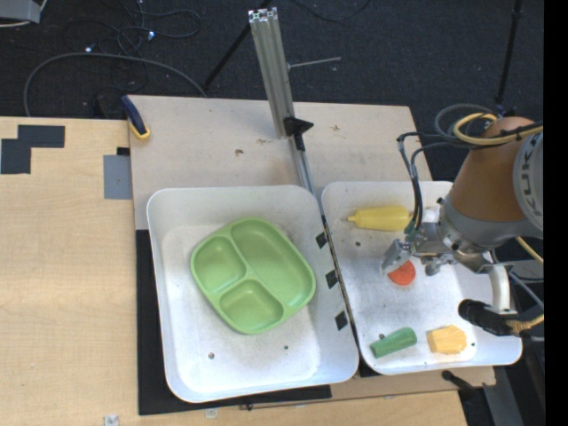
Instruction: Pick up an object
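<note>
Red object (403, 274): a small rounded red-orange piece was seen on the floor of the right bin (373, 327), near its middle, directly beneath the gripper.
Gripper (401, 257): it was placed just above the red object, at the object's 12 o'clock; whether the object was gripped could not be told.
Arm (493, 185): the orange band and grey body were seen at 3 o'clock of the gripper, over the bin's right edge.
Yellow bottle (380, 218): it was laid on its side at 11 o'clock of the red object, near the bin's far wall.
Green block (393, 342): it was laid at 6 o'clock of the red object, near the front wall.
Yellow block (446, 339): it was seen just beside the green block, at its 3 o'clock.
Left bin (177, 344): 1 green divided tray (252, 275) with 3 compartments was held in it, at 9 o'clock of the red object.
Metal post (273, 69): it was seen rising behind the 2 bins, at 12 o'clock of the tray.
</note>
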Motion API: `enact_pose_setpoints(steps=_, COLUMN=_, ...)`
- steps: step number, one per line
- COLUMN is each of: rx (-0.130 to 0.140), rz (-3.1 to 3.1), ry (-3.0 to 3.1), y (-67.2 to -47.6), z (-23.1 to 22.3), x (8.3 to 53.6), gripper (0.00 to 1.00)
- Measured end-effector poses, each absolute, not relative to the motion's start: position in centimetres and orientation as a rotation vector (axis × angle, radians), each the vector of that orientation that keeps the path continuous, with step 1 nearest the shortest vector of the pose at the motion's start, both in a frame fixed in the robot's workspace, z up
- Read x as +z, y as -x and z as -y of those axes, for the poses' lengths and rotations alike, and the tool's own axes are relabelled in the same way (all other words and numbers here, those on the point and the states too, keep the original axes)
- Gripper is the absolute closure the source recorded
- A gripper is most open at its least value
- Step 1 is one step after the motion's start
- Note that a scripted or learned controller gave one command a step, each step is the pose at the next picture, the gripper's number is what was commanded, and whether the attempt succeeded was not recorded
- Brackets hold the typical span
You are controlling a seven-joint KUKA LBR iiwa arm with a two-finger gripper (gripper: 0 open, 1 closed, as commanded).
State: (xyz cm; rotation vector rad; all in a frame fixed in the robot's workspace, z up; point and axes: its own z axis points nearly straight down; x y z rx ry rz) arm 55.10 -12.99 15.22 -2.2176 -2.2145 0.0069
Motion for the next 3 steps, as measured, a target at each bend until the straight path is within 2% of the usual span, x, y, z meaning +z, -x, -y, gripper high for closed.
enact_pose_setpoints(steps=1, rx=0.007, rz=2.217, ry=2.217, y=-54.7, z=12.9, x=10.8, gripper=0.00)
enact_pose_setpoints(steps=2, rx=-0.003, rz=2.221, ry=2.221, y=-54.9, z=13.0, x=9.5, gripper=0.00)
enact_pose_setpoints(steps=3, rx=-0.019, rz=2.218, ry=2.224, y=-55.2, z=12.7, x=10.6, gripper=1.00)
